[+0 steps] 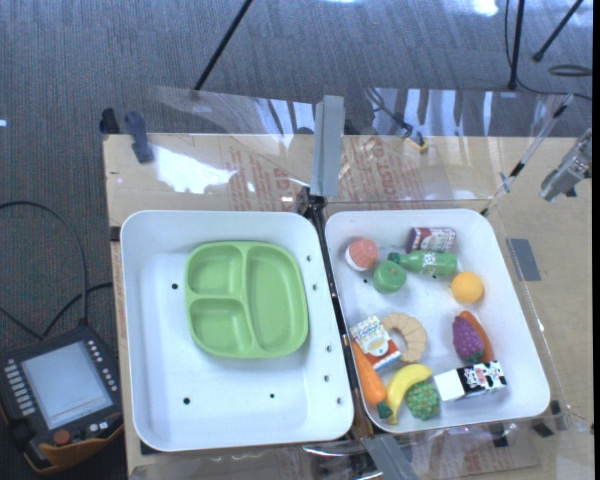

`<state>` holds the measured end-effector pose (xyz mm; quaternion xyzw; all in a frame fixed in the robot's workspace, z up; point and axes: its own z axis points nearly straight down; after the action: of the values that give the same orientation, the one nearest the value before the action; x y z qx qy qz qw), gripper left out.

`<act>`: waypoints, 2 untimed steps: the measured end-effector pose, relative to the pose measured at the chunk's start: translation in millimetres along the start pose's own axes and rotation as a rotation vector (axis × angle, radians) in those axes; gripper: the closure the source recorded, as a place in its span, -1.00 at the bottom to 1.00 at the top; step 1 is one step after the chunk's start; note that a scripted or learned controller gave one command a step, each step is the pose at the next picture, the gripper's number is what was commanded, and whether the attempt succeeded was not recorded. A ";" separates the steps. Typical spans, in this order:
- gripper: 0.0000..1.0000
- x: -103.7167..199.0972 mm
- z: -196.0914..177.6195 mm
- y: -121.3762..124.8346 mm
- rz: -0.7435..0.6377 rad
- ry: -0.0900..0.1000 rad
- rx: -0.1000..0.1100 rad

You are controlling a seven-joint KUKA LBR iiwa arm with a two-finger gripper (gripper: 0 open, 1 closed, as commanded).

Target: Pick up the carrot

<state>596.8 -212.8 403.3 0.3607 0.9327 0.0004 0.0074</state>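
Camera view, carrot (369, 375) by right bin's front-left wall, hand (563, 176) well apart, grip unclear

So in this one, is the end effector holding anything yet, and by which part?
Nothing is held. The end effector is at the right edge, away from the bins; the carrot lies in the right bin by the banana.

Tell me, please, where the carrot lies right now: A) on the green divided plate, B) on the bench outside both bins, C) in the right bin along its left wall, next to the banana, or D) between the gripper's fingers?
C: the carrot lies in the right bin against its left wall, beside the banana, far from the gripper.
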 end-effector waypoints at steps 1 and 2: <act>1.00 13.3 157.9 16.2 0.143 0.026 0.014; -1.00 10.9 150.4 17.4 0.142 0.014 0.007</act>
<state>602.5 -193.3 252.8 0.4258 0.9048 0.0001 -0.0004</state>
